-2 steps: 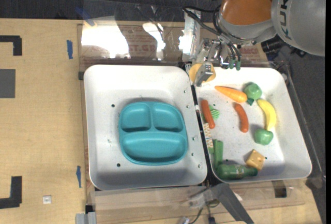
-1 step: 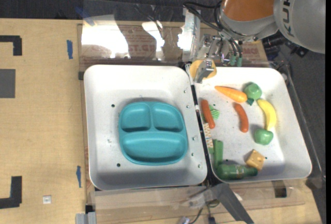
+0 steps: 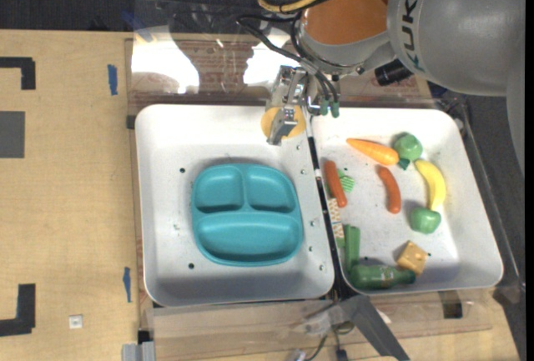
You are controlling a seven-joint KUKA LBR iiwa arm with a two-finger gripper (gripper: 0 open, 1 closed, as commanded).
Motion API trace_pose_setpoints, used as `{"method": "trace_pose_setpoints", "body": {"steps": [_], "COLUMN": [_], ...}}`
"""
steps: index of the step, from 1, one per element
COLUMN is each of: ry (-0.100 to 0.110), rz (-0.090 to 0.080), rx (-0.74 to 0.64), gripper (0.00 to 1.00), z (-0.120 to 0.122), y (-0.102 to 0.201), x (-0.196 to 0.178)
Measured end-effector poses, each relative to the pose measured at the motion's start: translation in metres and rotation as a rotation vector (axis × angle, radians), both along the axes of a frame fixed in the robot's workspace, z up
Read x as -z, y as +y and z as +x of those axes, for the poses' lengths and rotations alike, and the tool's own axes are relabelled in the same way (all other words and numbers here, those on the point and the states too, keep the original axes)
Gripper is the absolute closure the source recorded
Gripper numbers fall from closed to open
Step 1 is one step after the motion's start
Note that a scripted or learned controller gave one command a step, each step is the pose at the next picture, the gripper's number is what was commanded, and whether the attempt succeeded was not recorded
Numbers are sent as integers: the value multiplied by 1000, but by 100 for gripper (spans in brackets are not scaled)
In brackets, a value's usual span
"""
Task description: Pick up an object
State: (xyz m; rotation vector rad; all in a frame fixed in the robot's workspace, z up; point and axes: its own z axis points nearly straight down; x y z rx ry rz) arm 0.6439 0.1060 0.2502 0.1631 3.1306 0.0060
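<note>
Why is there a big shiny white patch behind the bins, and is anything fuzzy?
Camera view: the white patch is light glaring off the clear sheet behind the left bin. Camera view: the toys, such as the banana, look fairly sharp; the gripper and the yellow thing by it are small and a bit blurry.

fingers [image 3: 288, 105] gripping yellow object [image 3: 278, 126], teal tray [image 3: 246, 213]

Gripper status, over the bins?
Gripper above left bin's far right corner, shut on a small yellow-orange object. Teal divided plate lies below. Nothing blocking.
</note>
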Motion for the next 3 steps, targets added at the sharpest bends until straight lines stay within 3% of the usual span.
{"method": "trace_pose_setpoints", "body": {"steps": [1, 2, 3], "ry": [-10, 7, -6], "rz": [0, -3, -1], "rx": [2, 36, 34], "gripper": [100, 100, 100], "z": [2, 9, 11], "y": [-1, -7, -6], "x": [-13, 34, 18]}}
